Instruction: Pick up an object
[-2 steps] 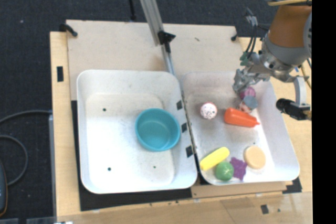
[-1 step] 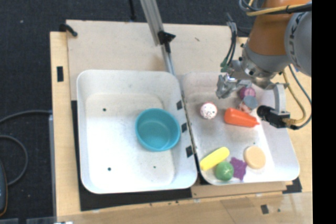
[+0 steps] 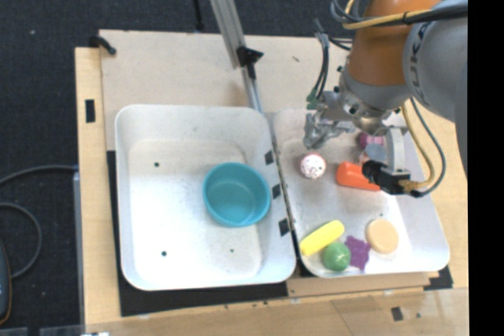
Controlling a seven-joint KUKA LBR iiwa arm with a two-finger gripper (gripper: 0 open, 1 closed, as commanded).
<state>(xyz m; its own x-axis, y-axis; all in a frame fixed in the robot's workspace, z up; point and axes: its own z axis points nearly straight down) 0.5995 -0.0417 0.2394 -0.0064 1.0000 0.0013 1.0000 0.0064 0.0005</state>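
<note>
Arm hovers low over the right bin [image 3: 429,244], nothing picked yet.
Gripper [image 3: 315,134] hangs just above the speckled pink ball [image 3: 313,166]; finger spacing, I cannot tell. Next: drop straight down and close.

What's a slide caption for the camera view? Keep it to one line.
End effector poised above the right bin near a speckled ball; blue bowl sits in the left bin.

1. A robotics lab or test cell — a grey arm [image 3: 429,51] with an orange band reaches over a plywood bench [image 3: 173,67].
2. Two shallow white bins [image 3: 157,138] sit side by side holding toy objects.
3. An aluminium strut [image 3: 223,4] and loose cables [image 3: 24,201] stand on dark carpet — no household furnishings.
</note>
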